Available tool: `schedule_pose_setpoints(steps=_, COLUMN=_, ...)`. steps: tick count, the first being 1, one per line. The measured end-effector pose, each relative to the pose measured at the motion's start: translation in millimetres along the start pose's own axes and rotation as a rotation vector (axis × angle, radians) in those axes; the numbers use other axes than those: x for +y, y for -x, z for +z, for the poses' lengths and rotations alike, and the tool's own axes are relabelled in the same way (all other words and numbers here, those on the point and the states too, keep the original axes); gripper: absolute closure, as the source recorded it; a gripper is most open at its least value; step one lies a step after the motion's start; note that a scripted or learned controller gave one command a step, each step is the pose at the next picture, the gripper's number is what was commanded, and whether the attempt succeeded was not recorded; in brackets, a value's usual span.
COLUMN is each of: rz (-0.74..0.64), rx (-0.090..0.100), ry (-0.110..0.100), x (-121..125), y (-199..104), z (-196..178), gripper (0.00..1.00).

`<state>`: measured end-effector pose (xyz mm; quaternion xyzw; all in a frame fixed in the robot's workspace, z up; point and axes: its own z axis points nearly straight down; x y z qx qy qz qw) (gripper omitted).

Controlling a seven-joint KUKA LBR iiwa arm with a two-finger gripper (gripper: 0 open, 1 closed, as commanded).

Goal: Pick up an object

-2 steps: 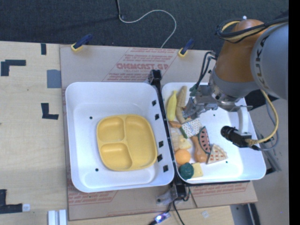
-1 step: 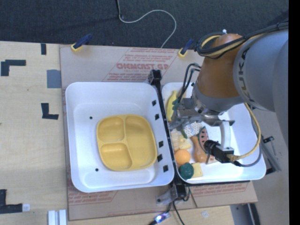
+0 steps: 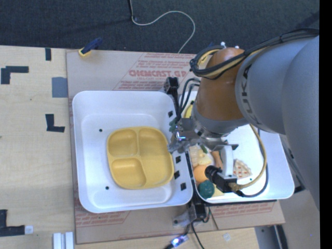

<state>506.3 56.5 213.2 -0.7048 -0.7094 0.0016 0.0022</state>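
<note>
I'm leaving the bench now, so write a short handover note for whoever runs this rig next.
Hand: low in the right bin, over the objects; its state is not readable.
Objects: orange ball, dark green piece and a pale patterned piece lie in that bin.
Left bin: holds a yellow divided plate.
Done: no pick can be seen.
Left: grasp one object and lift it.

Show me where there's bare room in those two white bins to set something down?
The left bin has bare white floor along its far side and left side, around the yellow divided plate. The right bin is crowded: the arm hangs over an orange ball, a green item and other small things, leaving a bare strip by its right wall.
</note>
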Motion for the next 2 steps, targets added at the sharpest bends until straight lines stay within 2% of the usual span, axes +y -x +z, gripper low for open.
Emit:
schedule_pose_setpoints(steps=1, rz=0.003, rx=-0.001, ry=0.002, x=-0.1, y=-10.2, z=-3.7, gripper=1.0)
schedule_pose_setpoints(steps=2, rz=0.004, rx=-0.001, ry=0.001, x=-15.3, y=-1.3, z=-10.9, gripper=1.0)
